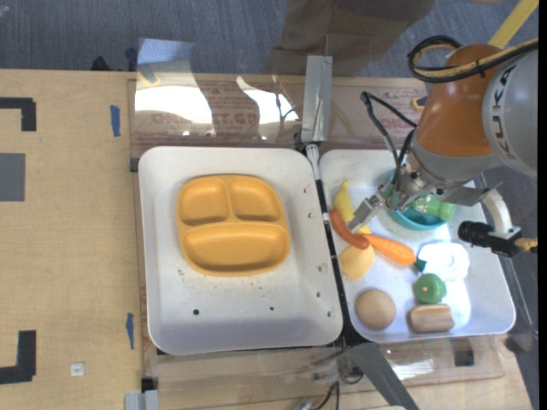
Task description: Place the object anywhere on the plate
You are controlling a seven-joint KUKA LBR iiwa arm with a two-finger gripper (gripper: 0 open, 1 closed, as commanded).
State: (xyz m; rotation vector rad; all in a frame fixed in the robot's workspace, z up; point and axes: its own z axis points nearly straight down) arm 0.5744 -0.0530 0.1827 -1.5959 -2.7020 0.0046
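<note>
Two white bins sit side by side on a wooden bench. Over the right bin, the gripper hangs with fingers a little apart, seemingly holding nothing (the view is blurred), just above the carrot and a banana. Left of it, the yellow plate lies in the left bin.

The plate is orange-yellow with rounded corners and three compartments, two small ones at the far side and one long one nearer the camera. It lies flat near the middle of the left bin. In the right bin, an orange carrot lies flat among other toy foods.
</note>
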